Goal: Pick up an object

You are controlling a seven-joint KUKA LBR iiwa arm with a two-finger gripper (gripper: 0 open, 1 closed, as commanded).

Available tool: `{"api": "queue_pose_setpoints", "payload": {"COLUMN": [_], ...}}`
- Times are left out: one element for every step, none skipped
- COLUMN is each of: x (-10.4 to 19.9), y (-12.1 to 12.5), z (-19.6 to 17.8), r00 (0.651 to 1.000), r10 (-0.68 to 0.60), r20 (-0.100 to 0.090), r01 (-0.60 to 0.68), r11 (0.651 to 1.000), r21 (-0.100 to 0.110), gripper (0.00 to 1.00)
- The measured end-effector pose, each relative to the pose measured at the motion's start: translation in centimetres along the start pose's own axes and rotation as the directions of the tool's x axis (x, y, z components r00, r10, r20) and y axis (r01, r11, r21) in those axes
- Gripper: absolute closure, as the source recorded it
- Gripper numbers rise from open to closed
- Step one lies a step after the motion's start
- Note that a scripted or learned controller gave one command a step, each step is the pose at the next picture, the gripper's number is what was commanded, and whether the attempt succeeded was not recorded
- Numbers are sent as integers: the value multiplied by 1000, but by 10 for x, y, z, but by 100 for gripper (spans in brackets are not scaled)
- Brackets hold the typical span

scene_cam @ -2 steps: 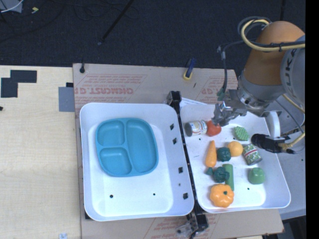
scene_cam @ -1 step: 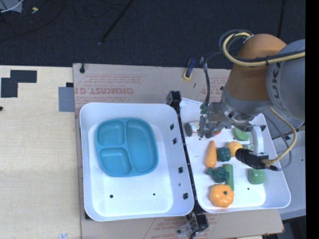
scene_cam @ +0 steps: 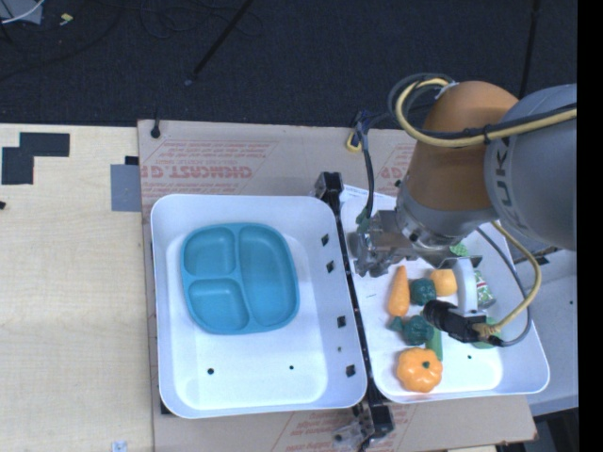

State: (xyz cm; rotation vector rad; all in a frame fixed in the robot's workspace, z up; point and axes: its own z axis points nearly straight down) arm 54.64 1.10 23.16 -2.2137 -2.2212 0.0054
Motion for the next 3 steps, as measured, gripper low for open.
{"api": "queue_pose_setpoints", "payload": {"x": [58, 79, 79], "y": [-24, -34, -32], "z": [0, -4, 13], "r00": [1000, 1000, 1000], "r10": [-3, -1, 5], "r20": [-1, 1, 3], "r01": [3, 1, -5], "r11": [1000, 1000, 1000], "r21": [0, 0, 1], "gripper": [100, 100, 100]}}
